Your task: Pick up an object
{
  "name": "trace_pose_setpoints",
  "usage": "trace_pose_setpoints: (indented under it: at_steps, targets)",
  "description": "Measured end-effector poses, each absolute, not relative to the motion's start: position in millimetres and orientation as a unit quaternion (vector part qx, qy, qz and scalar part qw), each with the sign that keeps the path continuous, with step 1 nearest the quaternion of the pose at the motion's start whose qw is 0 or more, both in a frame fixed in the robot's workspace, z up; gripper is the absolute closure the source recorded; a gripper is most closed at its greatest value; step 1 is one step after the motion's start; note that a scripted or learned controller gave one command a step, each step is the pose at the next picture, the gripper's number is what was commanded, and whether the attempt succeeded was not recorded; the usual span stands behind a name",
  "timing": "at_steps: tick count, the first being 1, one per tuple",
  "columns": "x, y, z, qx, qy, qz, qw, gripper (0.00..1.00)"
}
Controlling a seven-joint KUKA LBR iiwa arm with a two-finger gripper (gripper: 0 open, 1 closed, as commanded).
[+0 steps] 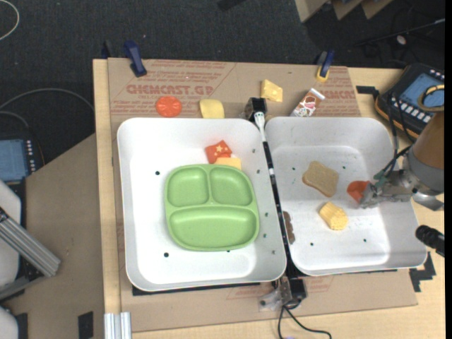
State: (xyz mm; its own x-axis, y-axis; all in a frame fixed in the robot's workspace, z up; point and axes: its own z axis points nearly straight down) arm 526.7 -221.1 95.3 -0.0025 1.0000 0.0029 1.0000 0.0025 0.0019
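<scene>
Gripper point(369, 193) low in the right bin point(367, 136), beside a small red object point(357, 188).
Jaw state cannot be told; tan bread-shaped slice point(321, 179) and yellow chunk point(333, 216) lie near.

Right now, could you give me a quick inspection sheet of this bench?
Surface: cardboard-topped bench bearing left bin and right bin.
Job's things: tan bread piece, yellow block, small red item in right bin.
Clutter: green divided plate, red block in left bin; orange disc, yellow pieces, wrapper behind bins.
Gripper: gripper beside red item; grasp unclear.
Cables: black cable at front edge.
Surroundings: dark floor, blue clamps.
</scene>
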Motion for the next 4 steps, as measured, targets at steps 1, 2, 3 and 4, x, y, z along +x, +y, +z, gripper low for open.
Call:
trace_pose_setpoints:
  at_steps: [1, 2, 3, 4]
  targets:
    - [527.0, -221.9, 105.4, -0.707, -0.708, -0.0019, -0.001, 1.0]
    - [526.9, -220.6, 104.6, -0.706, -0.708, -0.0023, 0.0, 0.0]
    - [560.7, -195.3, 83.7, -0.706, -0.708, -0.0005, -0.002, 0.0]
    - [560.0, -197.1, 95.3, -0.707, -0.708, -0.0008, -0.003, 1.0]
